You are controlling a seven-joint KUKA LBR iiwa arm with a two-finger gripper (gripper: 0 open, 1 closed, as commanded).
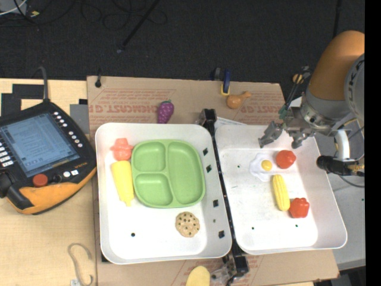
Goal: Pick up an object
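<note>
My gripper hangs over the far edge of the right bin, fingers spread open with nothing between them. Just below it lie a red tomato and a fried egg. Nearer the front of that bin are a yellow corn cob and a red pepper. The left bin holds a green divided plate, a second yellow corn piece, a pink-orange toy and a cookie.
A purple grape bunch and an orange pear-shaped toy lie on the cardboard behind the bins. A teach pendant sits at the left. A yellow item rests by the front edge.
</note>
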